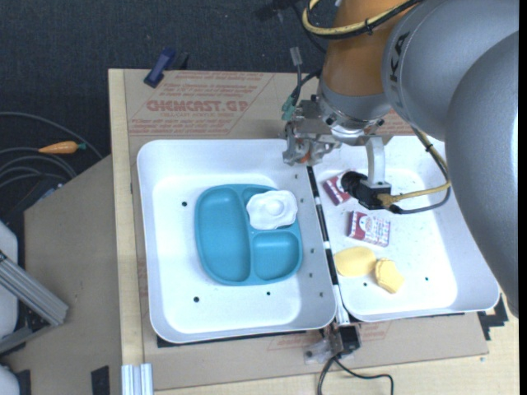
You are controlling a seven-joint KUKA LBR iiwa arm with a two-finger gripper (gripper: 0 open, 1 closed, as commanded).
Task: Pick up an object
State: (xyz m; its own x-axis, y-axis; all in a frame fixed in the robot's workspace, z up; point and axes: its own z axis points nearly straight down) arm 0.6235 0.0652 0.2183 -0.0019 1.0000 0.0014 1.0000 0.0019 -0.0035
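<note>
Two shallow white plastic bins are sitting side by side on the brown board-topped desk (pixel 206 105); the left bin (pixel 165 245) is holding a blue three-compartment plastic tray (pixel 226 241), lying flat near the bin's centre; a small white cup-like piece (pixel 272 209) is resting in the tray's upper right compartment, touching its rim. The right bin (pixel 445 278) is holding four loose things: a dark red and white packet (pixel 334 189) lying just right of the divide between the bins; a red and white printed packet (pixel 368 227) lying below it, slightly tilted; a pale yellow rounded lump (pixel 355 261) lying below that; a yellow chunk (pixel 389 276) touching the lump's right side. The grey arm with the orange band (pixel 370 23) is reaching in from the right, and its tool (pixel 306 145) is hanging over the top end of the divide between the bins, above the dark red and white packet and apart from it; whether the tool is wide or narrow cannot be told, since the wrist hardware is masking it; nothing is showing in its grip. A black connector with a yellow cable (pixel 375 192) is trailing from the wrist over the right bin.
</note>
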